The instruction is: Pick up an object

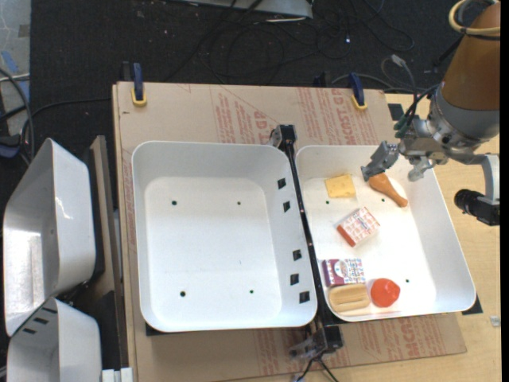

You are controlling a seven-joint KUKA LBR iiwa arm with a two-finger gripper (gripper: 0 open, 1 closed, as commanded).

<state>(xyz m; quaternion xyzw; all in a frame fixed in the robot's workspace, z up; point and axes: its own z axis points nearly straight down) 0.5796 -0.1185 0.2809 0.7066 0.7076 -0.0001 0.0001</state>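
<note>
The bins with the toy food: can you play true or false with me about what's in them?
1. All the toy food lies in the right bin. True.
2. The red tomato sits next to the bread roll. True.
3. The gripper holds the cheese slice. False: the cheese lies alone on the bin floor.
4. The chicken leg lies in the left bin. False: it lies in the right bin, just below the gripper.
5. The purple carton sits beside the bread roll. True.
</note>
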